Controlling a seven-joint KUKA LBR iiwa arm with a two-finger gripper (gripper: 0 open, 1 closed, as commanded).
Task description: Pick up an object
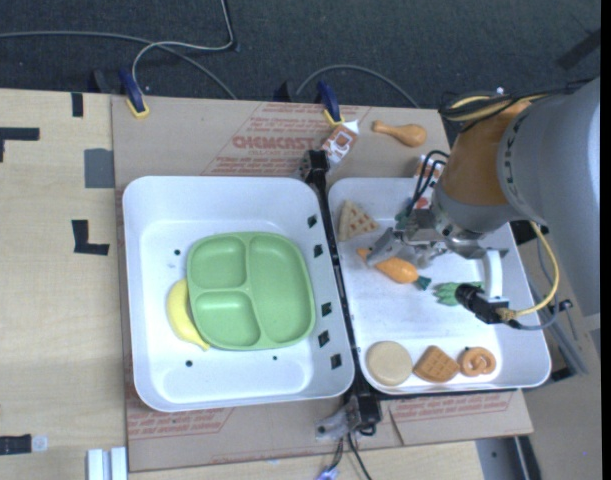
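Nearest the camera, a row of 3 toy foods, a round biscuit [390, 362], a waffle wedge [435, 366] and a pretzel [476, 362], lies well below the jaws. The gripper [410, 249] hangs low in the right bin [505, 373]; whether its jaws stand apart or together I cannot tell. The orange carrot [397, 269] lies just beneath them, a pizza slice [357, 221] to their left. The carrot's rounded body may roll or squirt sideways if the close lands off-centre.
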